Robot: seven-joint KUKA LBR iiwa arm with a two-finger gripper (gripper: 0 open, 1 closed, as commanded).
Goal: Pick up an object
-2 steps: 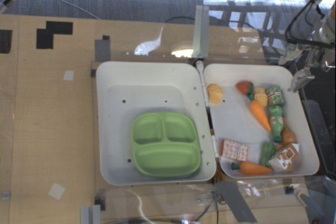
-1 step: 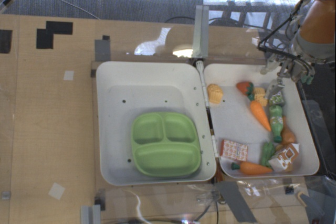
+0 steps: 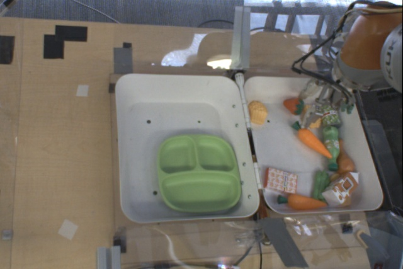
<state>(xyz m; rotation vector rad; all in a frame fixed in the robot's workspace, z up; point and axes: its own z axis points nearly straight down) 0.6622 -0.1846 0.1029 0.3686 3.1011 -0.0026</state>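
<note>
— Bench (image 3: 56, 154)? Two white bins; left bin (image 3: 135, 104) has a green plate (image 3: 198, 172).
— Gripper (image 3: 320, 104)?
— Far in right bin (image 3: 277, 135), over carrots (image 3: 313, 142) and packets (image 3: 280, 181); finger state I can't tell.

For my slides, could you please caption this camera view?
KUKA arm's gripper low over toy food in the right bin; green divided plate in the left bin.
</note>
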